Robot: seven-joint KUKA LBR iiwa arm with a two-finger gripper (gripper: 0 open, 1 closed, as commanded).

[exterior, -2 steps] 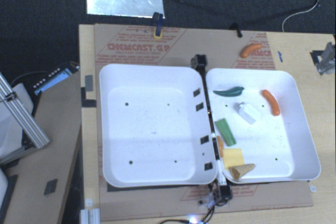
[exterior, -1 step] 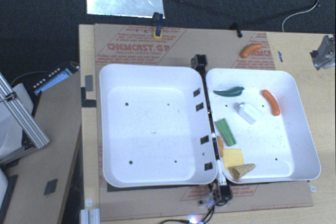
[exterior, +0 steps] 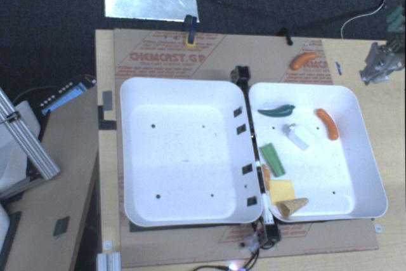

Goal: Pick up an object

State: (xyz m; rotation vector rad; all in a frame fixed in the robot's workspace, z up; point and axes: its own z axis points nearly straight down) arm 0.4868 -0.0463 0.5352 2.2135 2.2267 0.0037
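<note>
The right bin [exterior: 361, 136] holds several small objects. A dark green pepper [exterior: 277, 111] lies near its back left. An orange sausage [exterior: 328, 124] sits toward the back right, and a white bottle-like piece [exterior: 297, 136] is between them. A green block [exterior: 273, 158] lies by the left wall, with a yellow block [exterior: 281, 190] and a tan cone [exterior: 292, 205] near the front. My gripper [exterior: 380, 65] hangs at the far right edge, outside the bin and above the bench, away from all of these.
The left bin [exterior: 136, 136] stands beside the right one, joined by black clips [exterior: 243, 130]. Another orange sausage [exterior: 304, 61] lies on the cardboard behind the right bin. A yellow-and-blue clamp [exterior: 190, 32] sits at the back edge. A cable [exterior: 368, 13] runs at the upper right.
</note>
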